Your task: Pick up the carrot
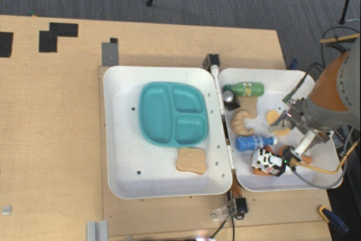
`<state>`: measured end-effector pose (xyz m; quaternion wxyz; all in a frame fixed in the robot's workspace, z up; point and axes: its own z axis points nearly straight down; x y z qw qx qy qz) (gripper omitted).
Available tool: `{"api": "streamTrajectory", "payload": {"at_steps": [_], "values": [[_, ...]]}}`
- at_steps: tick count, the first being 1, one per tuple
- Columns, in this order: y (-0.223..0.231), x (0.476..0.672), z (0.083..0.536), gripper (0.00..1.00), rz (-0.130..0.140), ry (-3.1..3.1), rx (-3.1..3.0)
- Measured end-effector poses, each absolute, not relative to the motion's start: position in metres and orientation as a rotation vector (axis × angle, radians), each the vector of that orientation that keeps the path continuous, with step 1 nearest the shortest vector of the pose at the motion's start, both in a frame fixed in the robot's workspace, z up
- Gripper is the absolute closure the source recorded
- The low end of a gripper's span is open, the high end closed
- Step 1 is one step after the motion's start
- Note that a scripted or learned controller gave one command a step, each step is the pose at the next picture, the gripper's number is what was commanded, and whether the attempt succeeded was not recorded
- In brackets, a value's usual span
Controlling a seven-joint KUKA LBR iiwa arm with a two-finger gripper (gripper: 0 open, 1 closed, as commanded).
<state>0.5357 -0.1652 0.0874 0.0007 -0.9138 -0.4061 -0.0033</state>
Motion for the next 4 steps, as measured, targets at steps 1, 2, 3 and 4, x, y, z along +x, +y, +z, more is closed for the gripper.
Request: {"api": "streamTrajectory", "payload": {"at_steps": [1, 2, 3, 4], "values": [[-0.15, 0.549, 0.087, 0.0, -0.008, -0.763, -3.048], [-0.161, 0.624, 0.085, 0.0, -0.002, -0.336, -3.122], [-0.186, 0.566, 0.086, 0.0, 0.001, -0.326, -3.123], [-0.129, 0.516, 0.088, 0.0, -0.01, -0.667, -3.069]]}}
